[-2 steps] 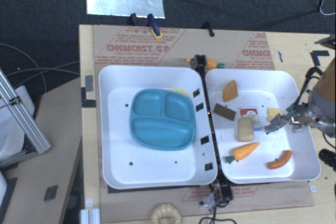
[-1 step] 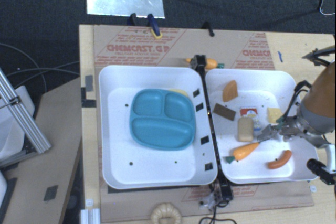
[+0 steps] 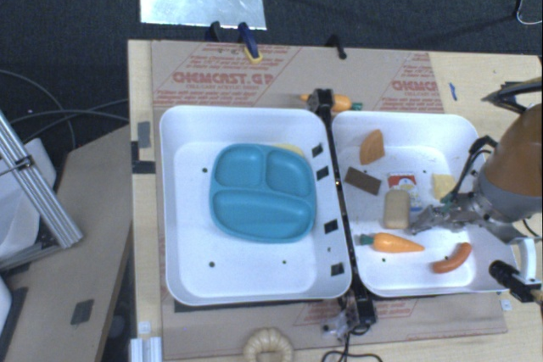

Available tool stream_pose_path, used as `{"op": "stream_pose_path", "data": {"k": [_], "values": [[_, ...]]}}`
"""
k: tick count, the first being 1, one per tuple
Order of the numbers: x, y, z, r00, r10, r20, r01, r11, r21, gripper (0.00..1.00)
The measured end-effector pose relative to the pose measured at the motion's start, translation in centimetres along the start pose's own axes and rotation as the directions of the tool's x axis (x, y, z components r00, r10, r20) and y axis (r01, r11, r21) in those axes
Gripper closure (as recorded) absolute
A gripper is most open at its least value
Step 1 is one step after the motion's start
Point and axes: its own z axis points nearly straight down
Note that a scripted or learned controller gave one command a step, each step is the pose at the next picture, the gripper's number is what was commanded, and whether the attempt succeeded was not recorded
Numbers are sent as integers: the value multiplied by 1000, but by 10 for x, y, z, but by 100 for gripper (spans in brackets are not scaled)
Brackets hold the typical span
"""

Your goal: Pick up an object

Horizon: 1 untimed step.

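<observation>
The right bin [image 3: 462, 130] holds several toy foods. An orange bread piece [image 3: 371, 147] lies at its back, with a brown rectangle [image 3: 362, 181] and a red-and-white item [image 3: 401, 181] in front of it. A tan block [image 3: 395, 208] stands mid-bin and a yellow cheese wedge [image 3: 442, 184] lies to its right. An orange carrot [image 3: 397, 243] and a brown sausage [image 3: 451, 258] rest near the front. My gripper [image 3: 423, 221] hangs low in this bin, just right of the tan block and above the carrot. The arm's wrist [image 3: 509, 182] reaches in from the right.
The left bin [image 3: 182, 182] carries a blue divided plate [image 3: 261, 191]. A yellow-orange object [image 3: 339, 103] lies outside on the cardboard behind the bins' divider. A clamp [image 3: 248, 42] sits at the bench's back edge. A cable [image 3: 471, 157] loops beside the wrist.
</observation>
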Motion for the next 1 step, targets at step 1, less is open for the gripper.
{"op": "stream_pose_path", "data": {"k": [1], "values": [[-1,1,-12,1000,0,2,0,1000,-4,100]]}}
